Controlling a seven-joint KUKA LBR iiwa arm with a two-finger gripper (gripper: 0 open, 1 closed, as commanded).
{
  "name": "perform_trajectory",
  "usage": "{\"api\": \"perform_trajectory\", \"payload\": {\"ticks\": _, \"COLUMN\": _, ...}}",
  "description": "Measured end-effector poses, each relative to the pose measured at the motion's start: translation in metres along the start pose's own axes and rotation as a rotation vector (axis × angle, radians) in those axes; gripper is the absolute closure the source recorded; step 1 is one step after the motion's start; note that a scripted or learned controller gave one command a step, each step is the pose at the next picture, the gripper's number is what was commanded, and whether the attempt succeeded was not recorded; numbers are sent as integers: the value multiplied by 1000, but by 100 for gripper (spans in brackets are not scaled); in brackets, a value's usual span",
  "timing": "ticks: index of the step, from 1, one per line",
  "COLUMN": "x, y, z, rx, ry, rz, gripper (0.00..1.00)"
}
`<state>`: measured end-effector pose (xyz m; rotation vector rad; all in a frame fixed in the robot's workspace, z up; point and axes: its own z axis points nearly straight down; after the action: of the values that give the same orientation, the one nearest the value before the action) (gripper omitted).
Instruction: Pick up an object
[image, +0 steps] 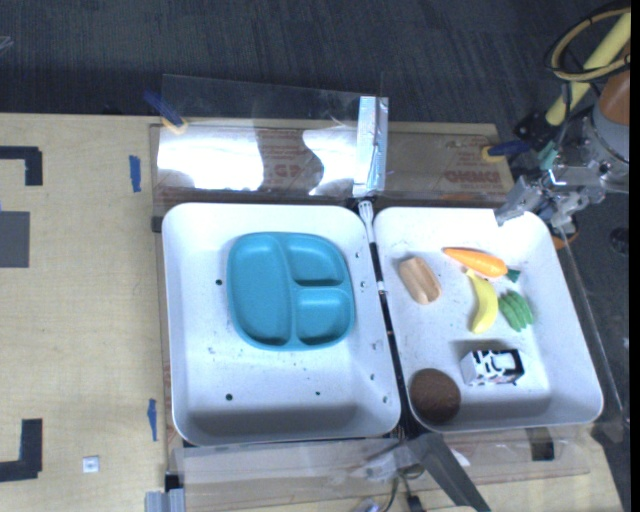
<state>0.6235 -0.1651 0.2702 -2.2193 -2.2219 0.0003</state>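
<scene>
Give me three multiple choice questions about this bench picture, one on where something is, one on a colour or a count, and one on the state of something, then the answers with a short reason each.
1. Where is the blue divided plate?
A. left bin
B. right bin
C. on the bench outside the bins

2. What colour is the carrot?
A. purple
B. orange
C. white

3. How does the banana stand relative to the gripper?
A. held between its fingers
B. lying in the right bin, apart from it
C. hanging over the bin's rim

Answers:
1 A, it lies in the left bin.
2 B, its body is orange.
3 B, the gripper is at the bin's far right corner.
</scene>
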Motion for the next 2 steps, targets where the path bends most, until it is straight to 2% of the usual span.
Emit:
{"api": "perform_trajectory", "payload": {"ticks": 1, "x": 4, "y": 16, "z": 151, "rx": -10, "ry": -4, "rz": -65, "gripper": 0}}
{"api": "perform_trajectory", "payload": {"ticks": 2, "x": -4, "y": 8, "z": 165, "rx": -39, "ry": -24, "rz": -229, "gripper": 0}}
